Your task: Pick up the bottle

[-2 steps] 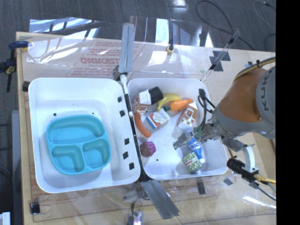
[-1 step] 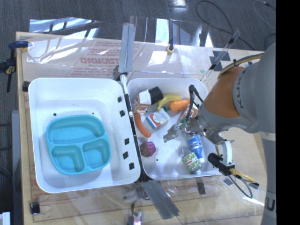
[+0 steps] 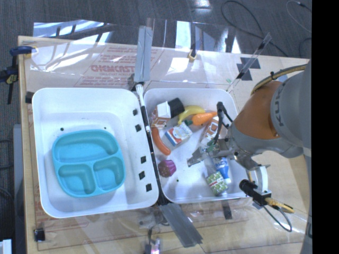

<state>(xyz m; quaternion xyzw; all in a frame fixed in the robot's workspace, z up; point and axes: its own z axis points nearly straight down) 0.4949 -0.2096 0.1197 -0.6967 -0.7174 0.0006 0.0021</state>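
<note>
The bottle (image 3: 217, 178) lies on its side in the front right corner of the right bin (image 3: 186, 196). It is small, with a green patterned label and a blue and white upper part. My gripper (image 3: 210, 153) hangs low over the right half of that bin, just behind and above the bottle, close to its blue end. Whether it touches the bottle cannot be told from this angle. The orange-banded wrist (image 3: 254, 118) reaches in from the right and hides the bin's right wall.
The right bin also holds a banana (image 3: 189, 111), a carrot (image 3: 204, 118), a red sausage (image 3: 160, 141), a small carton (image 3: 177, 135), a black and white box (image 3: 169, 108) and a purple ball (image 3: 167, 168). A blue divided tray (image 3: 87, 162) lies in the left bin (image 3: 47, 107).
</note>
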